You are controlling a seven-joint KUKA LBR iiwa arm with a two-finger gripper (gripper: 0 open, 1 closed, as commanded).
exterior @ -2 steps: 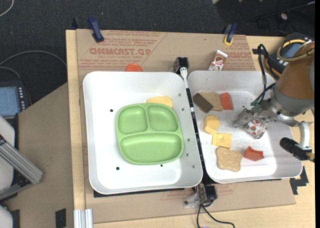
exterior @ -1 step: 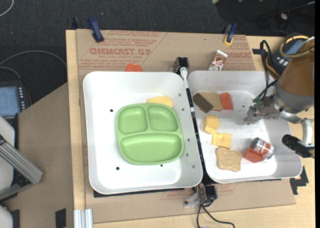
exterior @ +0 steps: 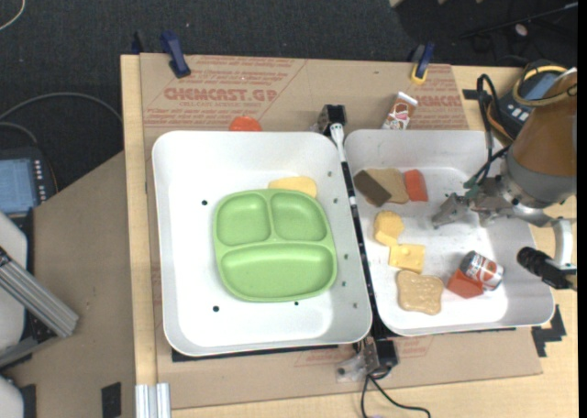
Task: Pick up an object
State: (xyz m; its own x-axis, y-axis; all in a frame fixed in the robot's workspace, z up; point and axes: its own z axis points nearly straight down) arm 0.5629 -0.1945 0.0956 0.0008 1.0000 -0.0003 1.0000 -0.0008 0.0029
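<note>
My pincer (exterior: 456,212) hangs low over the right bin (exterior: 449,146), near that bin's right wall, with my grey arm and its orange band reaching in from the bench's right edge. Its 2 grey fingers point toward the bin's middle; whether they are spread or closed, I cannot tell, and nothing shows between them.

Food pieces lie scattered in that bin. A brown slab (exterior: 380,186) and a red block (exterior: 415,184) sit touching near the bin's far-left corner, just beside my fingertips' line. A yellow round piece (exterior: 390,226) and a yellow cheese square (exterior: 408,257) rest near the bin's left wall, close together. A tan cookie-like slice (exterior: 419,292) lies near the bin's front edge. A small red-and-white can (exterior: 481,269) lies on its side toward the front-right corner, touching a red wedge (exterior: 464,286) at its front side.

The left bin (exterior: 183,251) holds a green tray with 3 compartments (exterior: 273,244), set near its centre. A pale yellow piece (exterior: 293,186) peeks out at the tray's far edge, touching it.

On the bench beyond the bins, a small carton (exterior: 399,112) stands near the far edge, and an orange disc (exterior: 244,124) lies just past the left bin's far wall. 2 blue clamps (exterior: 174,54) grip the bench's far edge.
</note>
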